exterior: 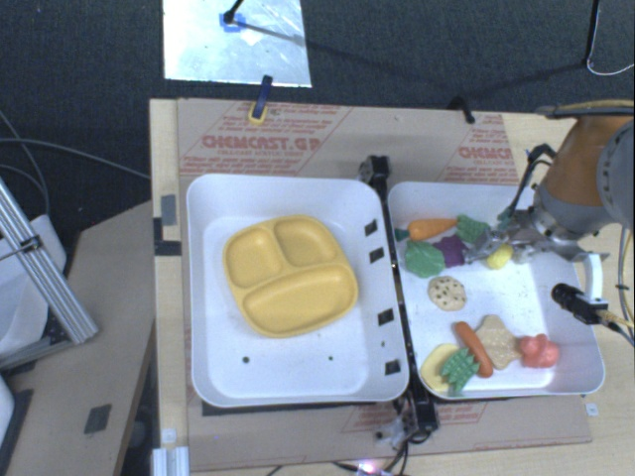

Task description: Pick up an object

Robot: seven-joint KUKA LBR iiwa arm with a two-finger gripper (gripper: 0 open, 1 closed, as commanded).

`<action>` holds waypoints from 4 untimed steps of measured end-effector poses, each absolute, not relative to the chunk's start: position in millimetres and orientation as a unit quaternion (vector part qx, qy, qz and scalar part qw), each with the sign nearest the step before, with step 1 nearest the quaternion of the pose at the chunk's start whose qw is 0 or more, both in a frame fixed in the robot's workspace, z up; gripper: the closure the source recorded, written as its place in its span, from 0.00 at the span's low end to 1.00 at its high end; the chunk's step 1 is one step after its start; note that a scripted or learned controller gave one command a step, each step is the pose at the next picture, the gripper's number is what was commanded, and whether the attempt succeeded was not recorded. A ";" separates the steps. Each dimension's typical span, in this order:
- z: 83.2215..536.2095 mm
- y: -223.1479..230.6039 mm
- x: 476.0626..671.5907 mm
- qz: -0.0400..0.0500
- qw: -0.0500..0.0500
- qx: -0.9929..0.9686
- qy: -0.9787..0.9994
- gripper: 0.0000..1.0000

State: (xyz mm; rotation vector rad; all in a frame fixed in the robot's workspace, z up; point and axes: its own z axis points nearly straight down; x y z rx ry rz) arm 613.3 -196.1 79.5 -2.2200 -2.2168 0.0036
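**Hand low over the yellow toy in the right bin**

Where the grey arm [595, 181] reaches in from the right, its hand [501, 251] sits low in the upper part of the right bin [571, 370], right at a small yellow toy [499, 258]. Whether that toy is gripped I cannot tell; the metal parts there blur together.

Just left of the hand lies a cluster of play food: a dark green piece [472, 230], a purple piece [451, 251], a bright green leafy piece [425, 259] and, above them, an orange carrot [433, 229]. Below the cluster a chocolate-chip cookie [447, 292] lies flat on the bin floor, apart from the rest. Toward the near edge of the bin, an orange sausage-like piece [474, 348] lies beside a tan piece [495, 340], with a small green ridged toy [458, 369] resting on a yellow disc [437, 367]. A pink-red toy [538, 350] lies just right of the tan piece.

Across the divider, the left bin [213, 365] holds a yellow three-compartment plate [290, 276] near its middle. Both bins rest on a brown board printed with red lettering [268, 132], which lies on the tabletop [104, 315].
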 end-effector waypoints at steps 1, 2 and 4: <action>96.0 -195.5 617.2 -0.001 -0.002 -0.706 -0.708 1.00; 85.3 -124.8 618.2 0.000 -0.001 -0.704 -0.710 1.00; 191.2 6.3 581.2 -0.006 -0.004 -0.702 -0.712 1.00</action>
